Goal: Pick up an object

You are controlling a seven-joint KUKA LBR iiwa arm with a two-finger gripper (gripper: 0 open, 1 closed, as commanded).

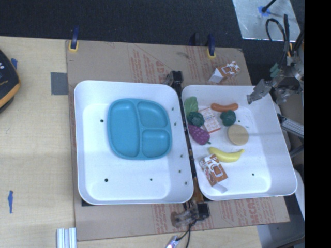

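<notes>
The gripper (257,93) hangs over the right bin's (276,164) far right corner; whether its jaws are open, I cannot tell. Approach step: next, descend onto 1 item, perhaps the sausage (224,107) nearby.

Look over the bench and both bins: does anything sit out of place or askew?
One small carton lies outside the bins on the cardboard, behind the right bin, while the other toy foods, such as the banana, are inside it. The blue tray sits alone in the left bin. Nothing looks spilled or damaged.
</notes>
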